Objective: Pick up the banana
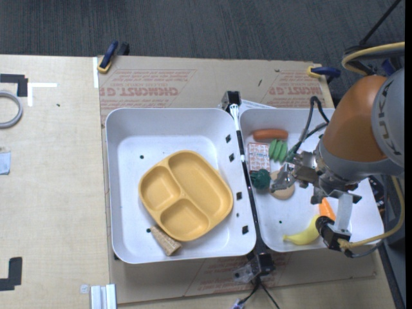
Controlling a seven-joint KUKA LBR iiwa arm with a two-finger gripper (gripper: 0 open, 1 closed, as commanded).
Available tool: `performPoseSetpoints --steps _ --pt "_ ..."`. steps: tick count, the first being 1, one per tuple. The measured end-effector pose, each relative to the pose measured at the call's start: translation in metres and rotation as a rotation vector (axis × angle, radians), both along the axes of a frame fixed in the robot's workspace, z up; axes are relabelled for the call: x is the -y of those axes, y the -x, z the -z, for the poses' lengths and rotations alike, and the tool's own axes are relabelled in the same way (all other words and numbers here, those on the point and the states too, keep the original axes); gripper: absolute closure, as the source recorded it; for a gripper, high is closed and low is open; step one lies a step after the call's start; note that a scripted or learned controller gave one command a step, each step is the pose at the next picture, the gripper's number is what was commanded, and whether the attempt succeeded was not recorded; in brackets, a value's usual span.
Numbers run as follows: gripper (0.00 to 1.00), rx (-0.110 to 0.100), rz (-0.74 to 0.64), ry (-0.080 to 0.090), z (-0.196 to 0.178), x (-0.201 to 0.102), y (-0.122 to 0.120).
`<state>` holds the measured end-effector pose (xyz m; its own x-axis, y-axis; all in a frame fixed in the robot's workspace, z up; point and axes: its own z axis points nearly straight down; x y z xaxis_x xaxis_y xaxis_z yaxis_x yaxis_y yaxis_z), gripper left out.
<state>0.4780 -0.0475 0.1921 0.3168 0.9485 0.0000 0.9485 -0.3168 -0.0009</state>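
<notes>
Banana (302, 236) near front edge of right bin (280, 220). Likely toy: light, stiff, smooth, curved. Grasp mid-body, across narrow width. Gripper (283, 180) apart, mid-bin; jaw state cannot tell.

Premises: a robotics lab or test cell, not a home or shop. Grounds follow. A grey and orange industrial arm (360, 127) stands over a pale bench (51, 192). Two white bins (119, 172), joined by black clips (232, 100), sit on a cardboard sheet (161, 85) with clamps (109, 55) at its far corners. Black tape marks (14, 82) are stuck on the bench, a tape roll (8, 110) near them. The floor is grey carpet (225, 18).
</notes>
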Motion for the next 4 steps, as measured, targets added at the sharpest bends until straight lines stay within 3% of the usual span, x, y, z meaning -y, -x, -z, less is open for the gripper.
performPoseSetpoints --steps 1,2,3,4 --pt "0.00 -0.001 0.867 0.001 0.000 -0.011 0.000" --pt "0.00 -0.002 0.866 0.001 0.000 -0.059 0.000" --pt "0.00 -0.002 1.043 0.002 0.000 -0.074 0.001" --pt "0.00 -0.002 0.576 0.002 0.000 -0.053 -0.048"
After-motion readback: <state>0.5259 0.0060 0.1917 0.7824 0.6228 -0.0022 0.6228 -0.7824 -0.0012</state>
